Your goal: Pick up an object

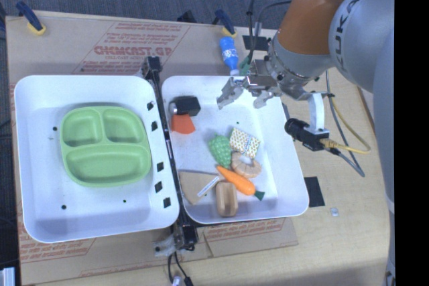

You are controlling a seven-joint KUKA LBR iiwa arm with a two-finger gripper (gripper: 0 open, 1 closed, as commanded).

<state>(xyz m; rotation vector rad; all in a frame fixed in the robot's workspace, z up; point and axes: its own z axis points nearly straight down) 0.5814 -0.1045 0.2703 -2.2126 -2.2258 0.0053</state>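
The gripper (247, 94) is hovering with its fingers spread apart and nothing between them, over the far end of the right bin (289, 174). Toward the camera from it, a carrot (234, 179) is lying among a small heap of toys. Off to its left, a green divided plate (105, 145) is sitting in the left bin (30, 164).

"CHEMCAST GP" on cardboard (127, 43).
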